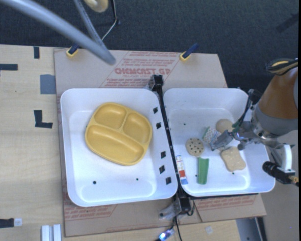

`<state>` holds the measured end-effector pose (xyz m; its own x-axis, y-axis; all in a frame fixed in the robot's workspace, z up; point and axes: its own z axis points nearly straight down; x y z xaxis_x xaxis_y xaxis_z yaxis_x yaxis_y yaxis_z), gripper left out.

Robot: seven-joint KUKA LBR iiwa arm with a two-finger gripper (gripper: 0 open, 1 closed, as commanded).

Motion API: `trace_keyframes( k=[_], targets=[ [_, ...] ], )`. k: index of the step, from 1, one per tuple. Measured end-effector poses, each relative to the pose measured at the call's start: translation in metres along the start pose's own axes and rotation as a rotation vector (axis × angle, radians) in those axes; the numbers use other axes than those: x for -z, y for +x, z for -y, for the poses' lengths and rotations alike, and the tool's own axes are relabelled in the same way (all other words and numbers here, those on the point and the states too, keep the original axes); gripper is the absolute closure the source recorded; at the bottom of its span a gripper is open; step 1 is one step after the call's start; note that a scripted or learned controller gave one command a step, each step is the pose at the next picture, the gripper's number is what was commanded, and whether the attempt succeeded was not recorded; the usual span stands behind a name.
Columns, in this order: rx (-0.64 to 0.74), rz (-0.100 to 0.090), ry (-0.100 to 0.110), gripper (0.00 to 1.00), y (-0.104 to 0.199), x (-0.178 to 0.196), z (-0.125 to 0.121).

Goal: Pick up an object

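Observation:
The right bin [241,98] holds several small objects. There is a round speckled biscuit [194,146], a green stick [203,170], a tan bread-like slice [233,159], a beige round piece [223,125] and a small teal-and-white packet [208,133]. My gripper [221,141] reaches in from the right and sits low among them, just right of the packet, below the beige piece and above-left of the tan slice. Nothing is seen held in it. The grey arm with its orange band [280,97] hangs over the bin's right edge.
A yellow divided plate [119,132] lies in the left bin [72,134]. A black divider [163,129] runs between the bins. A grey pole [55,21] crosses the upper left. Both bins rest on a cardboard sheet [140,67].

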<state>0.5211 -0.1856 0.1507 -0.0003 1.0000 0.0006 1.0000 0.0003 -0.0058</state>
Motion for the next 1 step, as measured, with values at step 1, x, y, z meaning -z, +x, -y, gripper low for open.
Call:
trace_keyframes(
  k=[1],
  targets=[
    [0.001, 0.003, -0.006, 0.00, 0.0048, -0.0613, -0.0014]
  ],
)
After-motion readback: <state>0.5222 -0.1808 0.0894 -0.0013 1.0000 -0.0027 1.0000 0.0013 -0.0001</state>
